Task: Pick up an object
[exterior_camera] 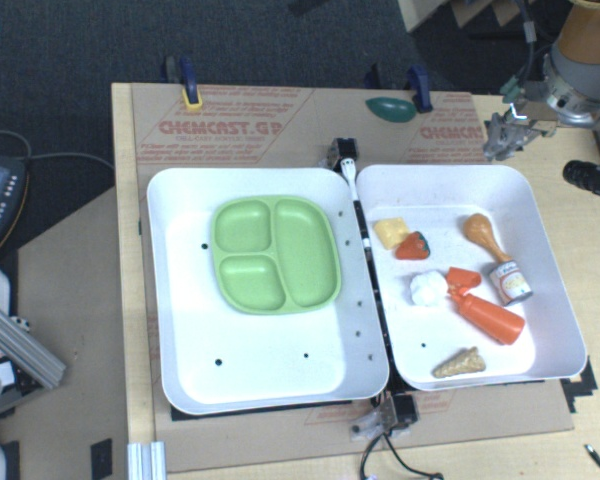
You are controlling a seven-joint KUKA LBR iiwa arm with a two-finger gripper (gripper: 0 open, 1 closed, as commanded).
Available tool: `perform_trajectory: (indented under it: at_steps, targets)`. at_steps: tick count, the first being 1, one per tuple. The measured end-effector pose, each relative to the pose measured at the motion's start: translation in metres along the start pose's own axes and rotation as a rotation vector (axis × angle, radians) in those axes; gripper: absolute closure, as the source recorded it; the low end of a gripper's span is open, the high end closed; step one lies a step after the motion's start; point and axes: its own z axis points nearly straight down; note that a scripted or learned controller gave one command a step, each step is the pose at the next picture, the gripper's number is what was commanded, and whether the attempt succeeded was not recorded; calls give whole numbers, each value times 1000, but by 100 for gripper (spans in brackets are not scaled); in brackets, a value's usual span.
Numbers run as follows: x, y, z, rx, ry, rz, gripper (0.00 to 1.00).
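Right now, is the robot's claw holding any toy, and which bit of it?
No. The gripper hangs over the bench beyond the right bin with nothing between its fingers. The toys lie in that bin.

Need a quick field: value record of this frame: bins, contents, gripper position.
left bin: holds a light green plastic plate with three compartments
right bin: holds a yellow block, red pepper-like toy, white lumpy ball, orange-red squeeze bottle, brown wooden pear-shaped piece, small labelled jar, tan wedge
gripper: above the bench beyond the right bin's far edge, over no object
outside bins: dark green oval object on the board
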Motion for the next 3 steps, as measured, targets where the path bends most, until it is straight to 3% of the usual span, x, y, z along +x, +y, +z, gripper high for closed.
perform_trajectory:
  at_steps: [1, 2, 3]
  targets:
    - [23, -52, 7, 12, 4, 2, 100]
    - [52, -92, -6, 10, 4, 0, 100]
    - [80, -142, 9, 14, 5, 1, 100]
